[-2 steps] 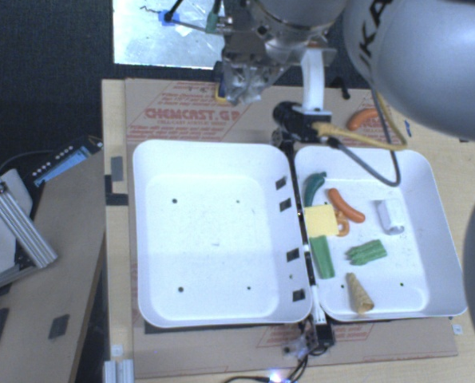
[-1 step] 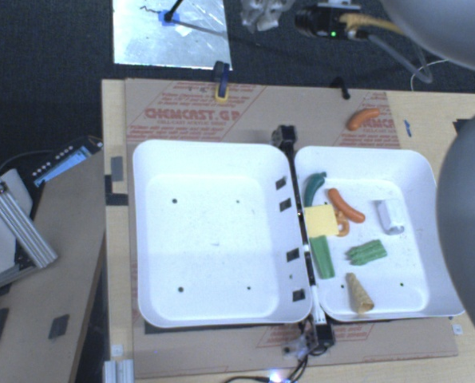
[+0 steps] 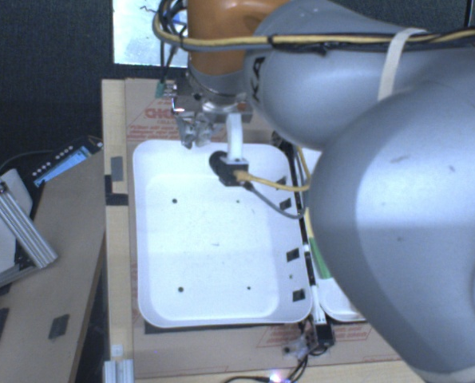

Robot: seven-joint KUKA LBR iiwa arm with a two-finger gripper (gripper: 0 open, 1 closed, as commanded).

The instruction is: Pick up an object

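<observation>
My gripper (image 3: 203, 132) hangs below the orange wrist band over the far edge of the left white bin (image 3: 213, 294). It sits low, near the bin's back rim. A white bar and a small black piece (image 3: 224, 168) with a yellow cable run down from it onto the bin's floor area. No loose object shows between or beside the gripper. The bin floor shows a few small dark dots. The grey arm hides most of the right bin (image 3: 342, 311); only a corner of it shows.
The big grey arm body covers the right half of the view. A cardboard sheet (image 3: 141, 110) lies under the bins. An aluminium rail (image 3: 17, 222) and a dark device (image 3: 61, 159) sit to the left, off the bench.
</observation>
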